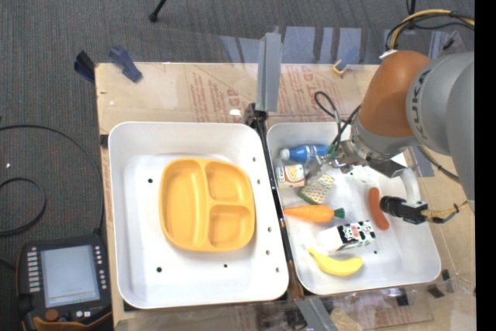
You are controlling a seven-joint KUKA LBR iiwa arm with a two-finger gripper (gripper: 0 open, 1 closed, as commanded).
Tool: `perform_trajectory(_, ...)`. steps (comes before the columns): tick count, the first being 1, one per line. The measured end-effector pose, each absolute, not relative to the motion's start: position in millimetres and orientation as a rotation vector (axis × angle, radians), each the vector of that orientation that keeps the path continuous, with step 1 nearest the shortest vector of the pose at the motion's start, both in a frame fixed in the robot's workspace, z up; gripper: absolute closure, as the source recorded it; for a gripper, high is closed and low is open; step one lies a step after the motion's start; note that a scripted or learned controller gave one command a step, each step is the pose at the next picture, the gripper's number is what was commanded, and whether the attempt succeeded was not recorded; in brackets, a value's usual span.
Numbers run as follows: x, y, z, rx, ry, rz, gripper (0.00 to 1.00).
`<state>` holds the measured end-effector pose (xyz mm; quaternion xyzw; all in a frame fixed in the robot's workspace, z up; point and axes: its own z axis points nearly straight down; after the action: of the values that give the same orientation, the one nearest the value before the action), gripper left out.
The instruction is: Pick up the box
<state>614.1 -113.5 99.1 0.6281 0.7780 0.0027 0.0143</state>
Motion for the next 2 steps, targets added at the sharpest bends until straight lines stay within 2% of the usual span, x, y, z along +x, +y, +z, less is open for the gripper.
perform_trajectory(1, 579.0, -105, 89, 1.825, 2.556, 0.003, 0.00)
perform_trajectory(2, 534.1, -111, 87, 1.750, 2.612, 0.001, 0.00)
